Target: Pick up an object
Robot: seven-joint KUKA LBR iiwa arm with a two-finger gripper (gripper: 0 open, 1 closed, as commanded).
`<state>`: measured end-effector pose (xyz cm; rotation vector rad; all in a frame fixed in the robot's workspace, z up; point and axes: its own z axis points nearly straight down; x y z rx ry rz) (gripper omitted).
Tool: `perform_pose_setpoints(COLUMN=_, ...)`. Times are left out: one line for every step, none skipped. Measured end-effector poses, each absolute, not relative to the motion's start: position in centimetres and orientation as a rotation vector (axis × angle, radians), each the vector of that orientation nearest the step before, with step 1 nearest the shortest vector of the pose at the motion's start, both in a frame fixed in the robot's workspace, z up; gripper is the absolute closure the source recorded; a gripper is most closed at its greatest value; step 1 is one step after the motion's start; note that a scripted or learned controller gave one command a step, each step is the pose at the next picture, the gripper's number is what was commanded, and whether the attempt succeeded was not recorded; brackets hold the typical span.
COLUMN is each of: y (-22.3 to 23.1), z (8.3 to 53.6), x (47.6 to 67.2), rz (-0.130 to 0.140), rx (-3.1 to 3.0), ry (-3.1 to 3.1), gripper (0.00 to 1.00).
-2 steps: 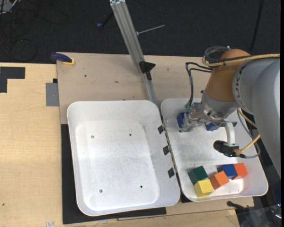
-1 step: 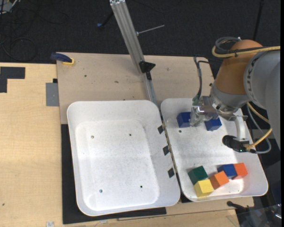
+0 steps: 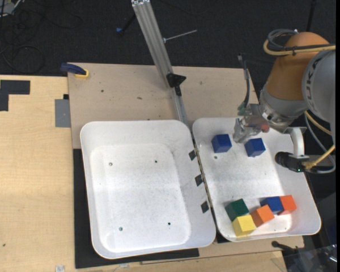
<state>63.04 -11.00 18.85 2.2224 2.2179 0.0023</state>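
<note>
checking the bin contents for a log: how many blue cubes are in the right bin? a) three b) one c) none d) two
a: two blue cubes lie near the gripper at the far end of the right bin, and a third blue cube sits in the near cluster.

Two shallow white plastic bins sit side by side, the left bin point(image 3: 139, 186) speckled with a few dark dots and the right bin point(image 3: 243, 180) plain white with a faint grey dusting. In the right one, two blue cubes point(image 3: 221, 143) point(image 3: 255, 147) lie near the top. Lower down cluster a dark green cube point(image 3: 236, 209), a yellow cube point(image 3: 243, 224), an orange cube point(image 3: 264, 214), a third blue cube point(image 3: 273, 204) and another orange cube point(image 3: 288, 203). The pale wooden counter point(image 3: 28, 163) shows light birch grain with black and grey patches. The grey robot arm point(image 3: 323, 89) carries a wide orange band point(image 3: 289, 72); its silvery metal pincer point(image 3: 245, 128) has a small red spot.
</note>
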Motion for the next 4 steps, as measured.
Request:
perform_pose_setpoints(y=-10.6, z=24.6, x=62.4, rz=0.004, rx=2.220, ry=2.219, gripper=1.00)
perform_pose_setpoints(y=-5.9, z=25.1, x=61.5, rz=0.000, rx=2.222, ry=2.227, gripper=1.00)
perform_pose_setpoints(y=-0.5, z=25.2, x=60.2, rz=-0.002, rx=2.221, ry=2.230, gripper=1.00)
perform_pose_setpoints(y=5.0, z=23.5, x=59.9, rz=-0.005, rx=2.221, ry=2.230, gripper=1.00)
